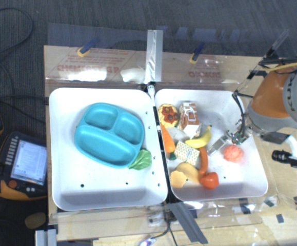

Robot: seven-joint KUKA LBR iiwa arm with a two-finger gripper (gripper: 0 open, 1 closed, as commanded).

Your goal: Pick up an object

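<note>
My gripper (226, 141) is low in the right bin (251, 183), reaching in from the right below the orange wrist band. A pink-red ball (233, 153) lies just below and right of it, close to it or touching; I cannot tell which. To its left lies a yellow banana (202, 138). The toy food pile fills the bin's left half: a round pizza piece (168, 115), a red-and-white box (189, 114), an orange carrot (167, 139), a pale checkered block (186, 151), a tomato (209, 180) and a tan pear shape (183, 175).
The left bin (66, 188) holds a blue divided plate (109, 134) with a green leaf (142, 160) at its lower right corner. A ridge separates the two bins. A handheld pendant (20, 163) and cables lie on the floor at far left.
</note>
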